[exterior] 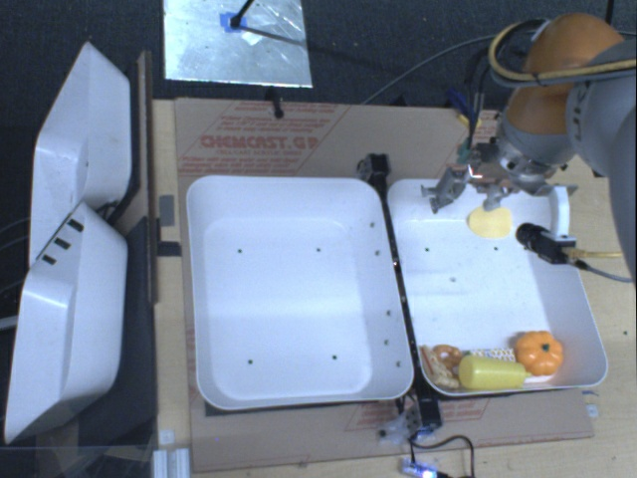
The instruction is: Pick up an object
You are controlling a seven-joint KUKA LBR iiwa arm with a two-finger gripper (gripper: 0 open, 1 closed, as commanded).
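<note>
Nearest you, along the front edge of the right bin (587,347), you have three things: one pretzel-like snack (441,360), one yellow bottle (490,372) and one small orange pumpkin (538,352). Farther back lies one pale yellow disc (491,223). Above it, the pincer (468,193) is spread, grasping nothing.

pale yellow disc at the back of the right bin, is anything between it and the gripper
Nothing visible stands in the way. The gripper hangs over the right bin at its far edge, just left of the pale yellow disc, with bare bin floor between them. The orange pumpkin and yellow bottle lie at the near edge, well apart.
</note>
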